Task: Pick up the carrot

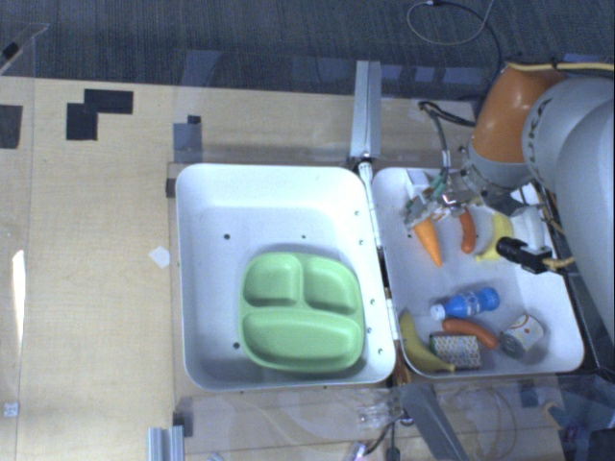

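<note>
Fingers (430, 203) at the carrot's (429, 243) top, right bin (567, 349).

A single fixed camera looks down from above the bench (96, 286) at a slant, from a moderate height, with dark floor along the top of the frame. Both white bins fit in view: the left bin (207, 286) near the centre, the right bin (567, 339) toward the right edge. The arm (567, 133) enters from the upper right, its gripper (434, 203) over the right bin's far end, the left bin lying off to the gripper's left.
</note>
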`<state>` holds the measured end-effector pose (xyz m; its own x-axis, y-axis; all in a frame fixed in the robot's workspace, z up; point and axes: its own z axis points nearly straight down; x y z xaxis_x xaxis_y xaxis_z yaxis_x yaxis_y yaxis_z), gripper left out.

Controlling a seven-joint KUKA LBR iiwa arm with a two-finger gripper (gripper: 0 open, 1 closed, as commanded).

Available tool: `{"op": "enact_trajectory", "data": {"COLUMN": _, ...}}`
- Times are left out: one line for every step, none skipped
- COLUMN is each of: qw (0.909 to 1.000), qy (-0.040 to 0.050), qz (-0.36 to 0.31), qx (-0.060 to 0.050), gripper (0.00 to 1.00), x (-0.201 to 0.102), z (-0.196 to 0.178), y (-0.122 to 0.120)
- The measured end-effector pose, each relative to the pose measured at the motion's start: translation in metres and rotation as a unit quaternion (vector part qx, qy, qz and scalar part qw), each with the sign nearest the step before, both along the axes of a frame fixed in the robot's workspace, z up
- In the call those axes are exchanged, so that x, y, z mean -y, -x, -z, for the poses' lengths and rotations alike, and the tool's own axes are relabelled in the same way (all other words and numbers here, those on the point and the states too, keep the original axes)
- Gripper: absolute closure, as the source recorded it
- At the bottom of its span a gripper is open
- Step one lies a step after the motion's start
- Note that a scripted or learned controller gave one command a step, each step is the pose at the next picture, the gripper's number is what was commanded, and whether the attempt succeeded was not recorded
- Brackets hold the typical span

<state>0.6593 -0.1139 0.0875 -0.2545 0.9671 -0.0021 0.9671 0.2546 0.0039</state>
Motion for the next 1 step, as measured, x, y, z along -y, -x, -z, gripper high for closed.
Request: {"op": "enact_trajectory", "data": {"qw": 1.0000, "qy": 0.0007, "qz": -0.003, "qx": 0.003, "gripper": 1.00, "x": -0.0016, "z": -0.0122, "y": -0.0021}}
